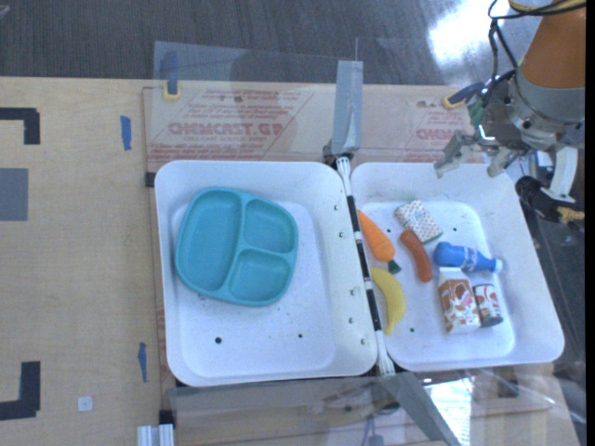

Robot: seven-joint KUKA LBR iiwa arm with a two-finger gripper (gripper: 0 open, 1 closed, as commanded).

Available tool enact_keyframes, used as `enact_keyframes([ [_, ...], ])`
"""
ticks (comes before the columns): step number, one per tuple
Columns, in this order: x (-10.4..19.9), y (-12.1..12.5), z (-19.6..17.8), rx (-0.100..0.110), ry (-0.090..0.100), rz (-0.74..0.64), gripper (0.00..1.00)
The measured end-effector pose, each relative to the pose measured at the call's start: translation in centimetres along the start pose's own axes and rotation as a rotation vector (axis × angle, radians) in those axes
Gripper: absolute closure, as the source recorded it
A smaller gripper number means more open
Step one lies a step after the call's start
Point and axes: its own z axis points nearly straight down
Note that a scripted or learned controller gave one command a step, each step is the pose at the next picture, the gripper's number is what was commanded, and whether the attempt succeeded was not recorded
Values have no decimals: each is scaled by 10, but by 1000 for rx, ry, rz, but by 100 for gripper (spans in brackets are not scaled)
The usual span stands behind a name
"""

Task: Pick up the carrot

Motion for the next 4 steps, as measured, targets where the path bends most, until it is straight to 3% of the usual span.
enact_keyframes([
  [1,78,-42,61,0,0,-103,0],
  [2,119,-111,61,2,2,-348,0],
  [3,50,-75,60,-4,-2,-466,0],
  [4,134,-71,60,-2,0,-717,0],
])
